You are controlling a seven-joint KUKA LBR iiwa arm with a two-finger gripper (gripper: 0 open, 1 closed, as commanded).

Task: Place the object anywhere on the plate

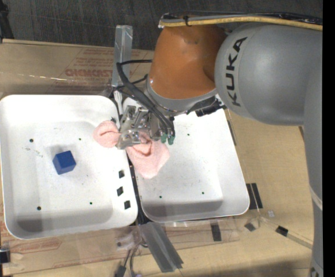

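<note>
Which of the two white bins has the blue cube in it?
The left bin, the one farther from the arm. The blue cube sits on its floor, apart from the pink cloth, which drapes over the divide toward the right bin.

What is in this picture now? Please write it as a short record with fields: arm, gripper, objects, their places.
arm: grey KUKA arm with orange band, reaching in from the right
gripper: two-finger gripper, above the border between the two bins
pink object: soft pink cloth, draped over that border, partly under the gripper
blue object: small blue cube, in the left white bin
right white bin: holds part of the cloth
</note>
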